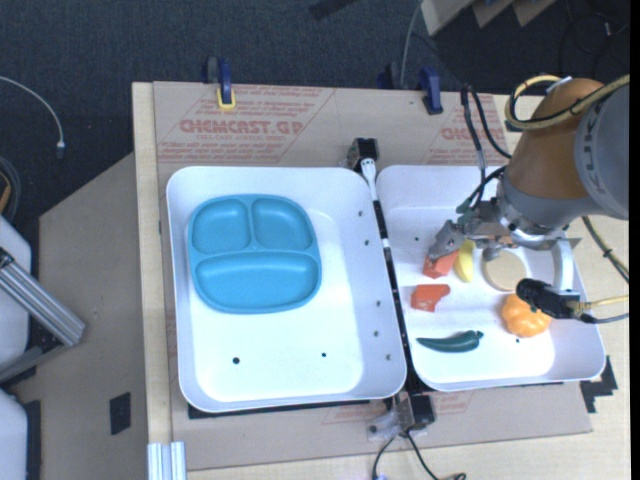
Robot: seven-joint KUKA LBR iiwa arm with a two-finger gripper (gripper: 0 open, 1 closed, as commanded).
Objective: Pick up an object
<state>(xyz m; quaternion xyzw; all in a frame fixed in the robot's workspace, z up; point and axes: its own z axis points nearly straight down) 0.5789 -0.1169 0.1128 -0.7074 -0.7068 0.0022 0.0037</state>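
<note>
Over right bin (440, 373) | gripper (447, 251) beside red piece (438, 265), yellow piece (464, 263)

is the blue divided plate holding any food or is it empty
Empty: all three compartments of the blue divided plate show bare blue; the toy food lies in the right bin.

Setting: robotics lab test cell, not a home or kitchen. Evidence: my surface is a raw board (300, 128) printed "CHEMCAST GP", held at its far edge by blue clamps (222, 80). Two shallow white bins (285, 383) sit side by side on it. Loose cables (470, 108) run across the board and the dark carpet floor (100, 28). Aluminium framing (35, 298) stands at the left. My own arm (560, 148), grey and orange, reaches in over the right bin.
</note>
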